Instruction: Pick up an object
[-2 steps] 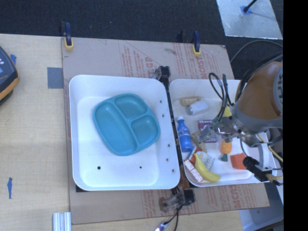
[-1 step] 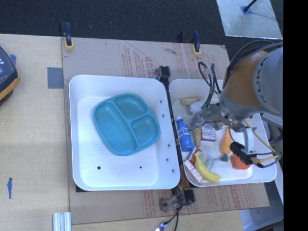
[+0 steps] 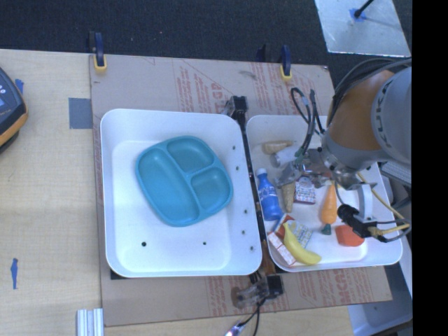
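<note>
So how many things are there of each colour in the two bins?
Blue: 2, the divided plate in the left bin and a small bottle in the right bin
Yellow: 1, a banana
Orange: 1, a carrot
Red: 1, a small block
Tan: 1, a small piece
Total: 6 that I can tell apart

2 white bins: left bin [image 3: 112,187], right bin [image 3: 378,257]. Left has 1 blue divided plate [image 3: 183,179]. Right, as far as visible: 1 blue bottle [image 3: 267,194], 1 banana [image 3: 297,247], 1 carrot [image 3: 329,205], 1 red item [image 3: 348,236], 1 tan piece [image 3: 276,146], 1 small packet [image 3: 305,191]; others under arm can't be counted.
</note>
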`<state>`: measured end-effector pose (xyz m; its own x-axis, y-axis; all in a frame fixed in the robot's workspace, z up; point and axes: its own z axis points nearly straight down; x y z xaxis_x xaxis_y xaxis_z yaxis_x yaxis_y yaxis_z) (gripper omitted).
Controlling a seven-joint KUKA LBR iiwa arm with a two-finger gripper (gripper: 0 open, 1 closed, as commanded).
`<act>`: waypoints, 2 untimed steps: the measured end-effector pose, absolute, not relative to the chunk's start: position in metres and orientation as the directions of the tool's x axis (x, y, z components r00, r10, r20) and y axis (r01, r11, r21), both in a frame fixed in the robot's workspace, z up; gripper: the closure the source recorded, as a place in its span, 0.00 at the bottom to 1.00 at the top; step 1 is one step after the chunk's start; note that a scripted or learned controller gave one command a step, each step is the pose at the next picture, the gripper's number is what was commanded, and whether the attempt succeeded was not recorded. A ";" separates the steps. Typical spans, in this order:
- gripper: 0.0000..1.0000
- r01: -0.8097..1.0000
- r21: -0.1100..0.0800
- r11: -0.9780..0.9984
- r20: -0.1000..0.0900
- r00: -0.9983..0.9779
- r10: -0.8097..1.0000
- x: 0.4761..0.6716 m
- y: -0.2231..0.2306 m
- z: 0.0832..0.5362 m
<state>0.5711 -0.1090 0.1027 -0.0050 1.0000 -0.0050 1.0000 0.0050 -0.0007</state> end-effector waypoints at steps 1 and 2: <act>1.00 1.000 -0.002 0.005 0.001 -0.005 1.000 0.504 -0.057 0.207; 1.00 1.000 -0.004 0.006 0.000 -0.006 1.000 0.567 0.023 0.191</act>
